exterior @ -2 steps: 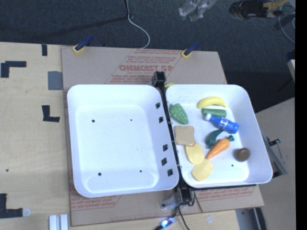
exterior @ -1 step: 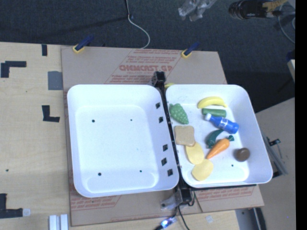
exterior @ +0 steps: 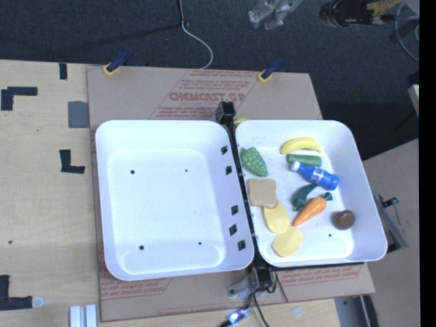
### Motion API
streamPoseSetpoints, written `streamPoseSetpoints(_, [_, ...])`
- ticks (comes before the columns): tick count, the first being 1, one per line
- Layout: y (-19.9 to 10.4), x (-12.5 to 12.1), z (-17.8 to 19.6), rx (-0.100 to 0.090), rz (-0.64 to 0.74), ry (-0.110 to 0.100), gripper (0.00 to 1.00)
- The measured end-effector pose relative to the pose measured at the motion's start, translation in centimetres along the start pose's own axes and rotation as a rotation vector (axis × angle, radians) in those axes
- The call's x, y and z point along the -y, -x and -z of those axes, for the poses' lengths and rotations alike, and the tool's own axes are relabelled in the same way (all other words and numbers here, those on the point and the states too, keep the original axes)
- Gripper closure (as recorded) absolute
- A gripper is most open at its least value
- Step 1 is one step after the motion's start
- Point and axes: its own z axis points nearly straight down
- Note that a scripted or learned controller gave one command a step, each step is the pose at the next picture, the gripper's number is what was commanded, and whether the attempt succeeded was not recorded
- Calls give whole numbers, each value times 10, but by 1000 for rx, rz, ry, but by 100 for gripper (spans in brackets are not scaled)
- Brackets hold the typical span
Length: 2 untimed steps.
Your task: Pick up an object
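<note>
The right bin holds several toy foods: a yellow banana, a green cucumber piece, a blue bottle, a dark green vegetable, an orange carrot, a brown round piece, a green bumpy fruit, a slice of toast and two yellow pieces. My gripper hangs blurred high above the bench, beyond the far edge of the bins, with nothing seen between its fingers.
The left bin sits beside the right one, joined by a black divider with clips. Both rest on a cardboard sheet held by blue-yellow clamps. A white cable trails at the back.
</note>
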Motion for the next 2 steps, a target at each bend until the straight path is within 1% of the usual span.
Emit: streamPoseSetpoints(2, [-13,0,0,0,0,0,100])
